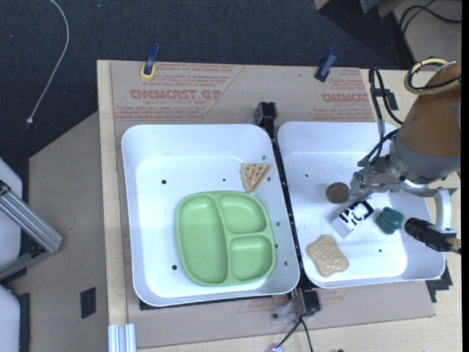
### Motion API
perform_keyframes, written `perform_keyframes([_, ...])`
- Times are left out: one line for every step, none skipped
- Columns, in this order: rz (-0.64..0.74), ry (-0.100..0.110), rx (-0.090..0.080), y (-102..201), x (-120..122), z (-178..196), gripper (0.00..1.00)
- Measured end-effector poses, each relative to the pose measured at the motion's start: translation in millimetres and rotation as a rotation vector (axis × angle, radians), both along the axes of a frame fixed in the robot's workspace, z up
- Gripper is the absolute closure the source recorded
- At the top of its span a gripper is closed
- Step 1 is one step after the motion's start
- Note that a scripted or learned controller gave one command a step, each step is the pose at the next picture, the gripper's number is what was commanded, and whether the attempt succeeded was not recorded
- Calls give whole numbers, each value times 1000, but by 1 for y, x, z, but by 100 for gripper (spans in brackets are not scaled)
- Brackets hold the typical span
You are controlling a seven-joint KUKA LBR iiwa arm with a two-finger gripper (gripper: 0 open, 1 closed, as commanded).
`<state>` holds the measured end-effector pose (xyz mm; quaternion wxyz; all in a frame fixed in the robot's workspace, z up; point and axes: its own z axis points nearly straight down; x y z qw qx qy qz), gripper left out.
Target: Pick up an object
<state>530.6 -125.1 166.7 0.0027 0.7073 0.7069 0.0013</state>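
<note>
In the right bin [308, 141], my gripper [360, 191] hangs low at the end of the grey and orange arm [432, 134]. It is just above a small white and black block [352, 218] and right of a round brown disc [337, 192]. A teal block [389, 219] lies to the right of the white one. A tan, lumpy biscuit [327, 255] rests near the bin's front wall. The arm's wrist hides how the gripper meets the white block.
The left bin [143, 152] holds a green divided plate [223, 237] and a triangular waffle-patterned cracker [254, 174] near its right wall. A black clamp [265, 113] sits between the bins at the back. Cables [381, 97] run along the arm.
</note>
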Motion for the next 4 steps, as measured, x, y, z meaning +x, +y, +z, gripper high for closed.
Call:
perform_keyframes([2,-2,-1,0,2,54,100])
perform_keyframes([2,-2,0,-1,3,105,100])
perform_keyframes([6,8,3,48,13,94,100])
perform_keyframes([7,9,5,109,13,79,100])
